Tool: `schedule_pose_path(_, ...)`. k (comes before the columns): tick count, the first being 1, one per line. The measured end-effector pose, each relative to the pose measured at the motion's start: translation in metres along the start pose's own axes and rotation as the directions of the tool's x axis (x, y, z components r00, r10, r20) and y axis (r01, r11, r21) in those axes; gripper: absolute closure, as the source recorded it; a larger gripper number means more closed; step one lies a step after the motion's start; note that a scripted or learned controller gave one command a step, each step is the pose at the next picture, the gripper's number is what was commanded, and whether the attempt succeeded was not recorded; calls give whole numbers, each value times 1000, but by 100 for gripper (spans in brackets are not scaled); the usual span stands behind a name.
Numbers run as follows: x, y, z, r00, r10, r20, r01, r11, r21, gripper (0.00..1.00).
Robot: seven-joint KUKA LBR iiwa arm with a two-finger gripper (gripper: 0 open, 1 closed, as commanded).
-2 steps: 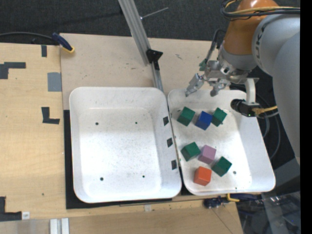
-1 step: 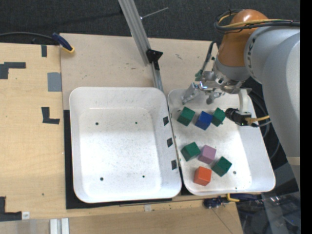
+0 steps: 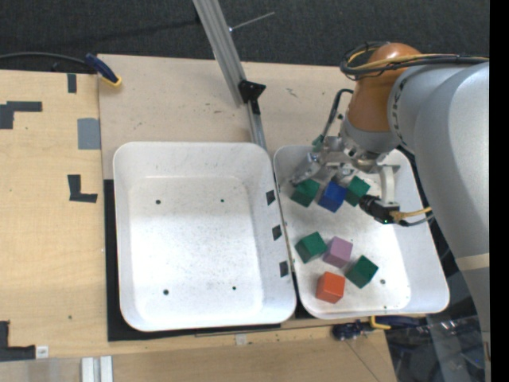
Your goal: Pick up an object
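**Gripper low over the blocks at the back of the right bin**

Where the grey arm with its orange band comes down from the right, its two-finger gripper sits low in the back of the shallow white right-hand bin, crowded against three small cubes. How far it stands open cannot be told: the metal of the wrist and the blocks overlap, and nothing is plainly seen held.

Going from left to right, the shallow white left-hand bin lies beside the right one, their rims touching. Just past that shared rim, a dark green cube sits at the gripper's left side, a blue cube lies directly below it and looks to be touching it, and a second green cube sits at its right, partly hidden by the wrist.

Nearer the front of the same bin, well apart from the gripper, are a green block, a pale purple block, another green block and an orange-red block, clustered close together.
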State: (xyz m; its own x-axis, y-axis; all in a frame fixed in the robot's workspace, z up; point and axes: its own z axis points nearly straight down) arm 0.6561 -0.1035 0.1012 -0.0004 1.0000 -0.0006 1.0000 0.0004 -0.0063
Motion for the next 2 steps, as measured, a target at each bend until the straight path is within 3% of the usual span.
schedule_pose_path(1, 1, 2, -13, 1000, -3, 0, 3, 1000, -4, 100)
schedule_pose_path(2, 4, 3, -77, 1000, -1, 0, 1, 1000, -12, 100)
